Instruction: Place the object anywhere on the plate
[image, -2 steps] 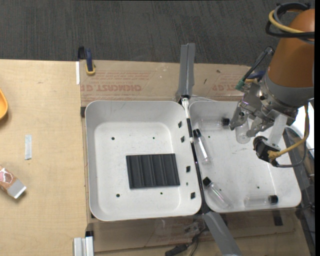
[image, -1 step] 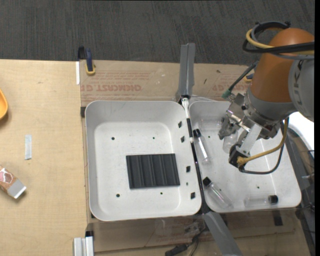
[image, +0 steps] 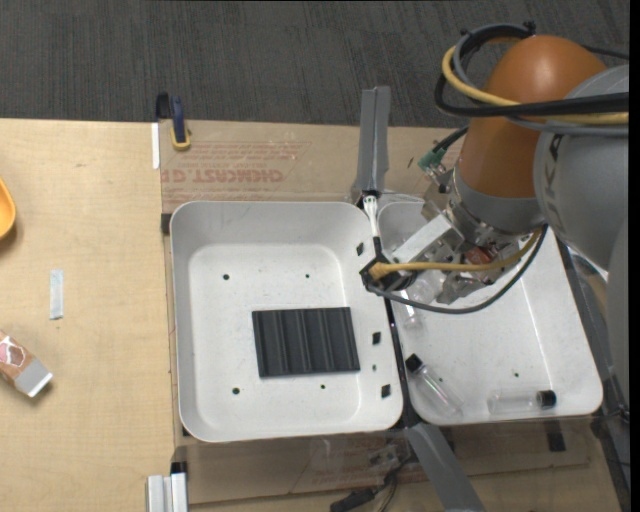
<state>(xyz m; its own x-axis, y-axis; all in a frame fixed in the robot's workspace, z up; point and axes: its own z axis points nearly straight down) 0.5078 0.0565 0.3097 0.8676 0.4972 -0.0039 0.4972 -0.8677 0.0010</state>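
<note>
Nearby — clear object (image: 430, 388), apart from gripper (image: 447, 289).

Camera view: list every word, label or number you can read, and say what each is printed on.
"CHEMCAST GP": large red print, upside down here, on the cardboard sheet behind the left bin; last letters uncertain.
Smaller red lines above it on the same sheet: too blurred to read.
Small packet at the left edge: markings too small to read.
</note>
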